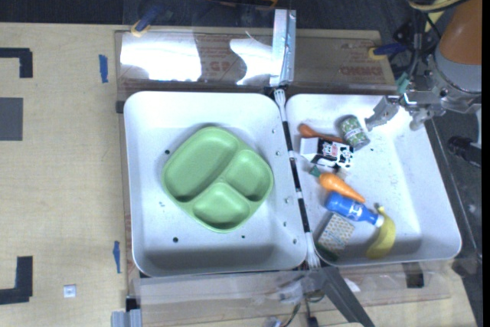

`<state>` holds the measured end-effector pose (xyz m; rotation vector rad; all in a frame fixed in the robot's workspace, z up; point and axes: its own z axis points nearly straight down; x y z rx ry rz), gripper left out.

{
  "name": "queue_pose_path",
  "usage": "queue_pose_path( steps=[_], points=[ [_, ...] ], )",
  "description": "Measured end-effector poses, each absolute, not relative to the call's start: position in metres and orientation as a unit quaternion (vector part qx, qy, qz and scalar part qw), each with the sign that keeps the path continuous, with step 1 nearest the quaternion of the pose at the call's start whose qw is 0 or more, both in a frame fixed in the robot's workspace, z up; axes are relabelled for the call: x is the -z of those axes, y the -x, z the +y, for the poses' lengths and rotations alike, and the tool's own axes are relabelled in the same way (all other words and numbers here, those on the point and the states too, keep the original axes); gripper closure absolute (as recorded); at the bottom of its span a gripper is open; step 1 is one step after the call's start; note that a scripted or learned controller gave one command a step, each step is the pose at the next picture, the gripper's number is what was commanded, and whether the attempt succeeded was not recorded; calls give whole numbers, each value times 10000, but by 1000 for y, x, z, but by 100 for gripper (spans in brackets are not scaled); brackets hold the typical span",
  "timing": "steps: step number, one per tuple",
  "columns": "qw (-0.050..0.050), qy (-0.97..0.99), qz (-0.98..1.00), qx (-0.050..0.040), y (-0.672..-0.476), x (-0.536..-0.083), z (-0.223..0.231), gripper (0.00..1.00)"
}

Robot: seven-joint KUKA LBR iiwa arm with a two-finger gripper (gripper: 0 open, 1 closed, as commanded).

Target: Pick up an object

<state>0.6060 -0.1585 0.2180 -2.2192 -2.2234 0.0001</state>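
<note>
Objects (small can (353,131), carrot (341,185), banana (383,235)) in right bin (429,188), gripper (400,114) near its far edge, finger state unclear

At the upper right of the frame the arm (459,50) shows a rounded orange band above a grey wrist, with pale metal gripper (398,112) parts and yellow-black cable loops above.

Arm (463,50) cut by right edge
</note>
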Motion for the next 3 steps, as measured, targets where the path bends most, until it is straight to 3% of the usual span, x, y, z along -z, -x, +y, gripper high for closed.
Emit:
queue_pose_path(
  steps=[1, 2, 3],
  points=[
    [-61, 6903, -7235, 58, -643, -121, -182, 0],
    [-93, 6894, -7243, 81, -646, -134, -181, 100],
    [-111, 6890, -7246, 90, -647, -145, -180, 100]
  ],
)
